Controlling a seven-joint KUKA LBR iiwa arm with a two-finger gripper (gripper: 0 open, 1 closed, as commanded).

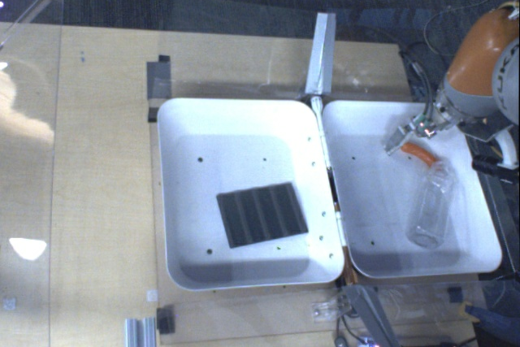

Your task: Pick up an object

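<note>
White bins: I see two shallow bins side by side on the wooden bench (89, 199), the left bin (175, 175) and the right bin (479, 248), their inner walls touching along the middle.
Left bin contents: I make out one dark ribbed mat (262, 213), a flat black rectangle lying slightly skewed on the floor, toward the near half.
Right bin contents: I see a clear plastic bottle (431, 207) lying on its side, running from the bin's middle toward the near wall, and a small orange object (420, 151) just beyond its far end; I cannot tell whether the two touch.
Arm: it comes in from the right, the orange band (479, 53) high above the right bin's far corner.
Gripper: the gripper (404, 142) sits low over the far part of the right bin, just beside the orange object.
Claw state: I read the fingers as spread apart, with nothing between them.
Task thing: the orange object lies on the bin floor, not lifted.
</note>
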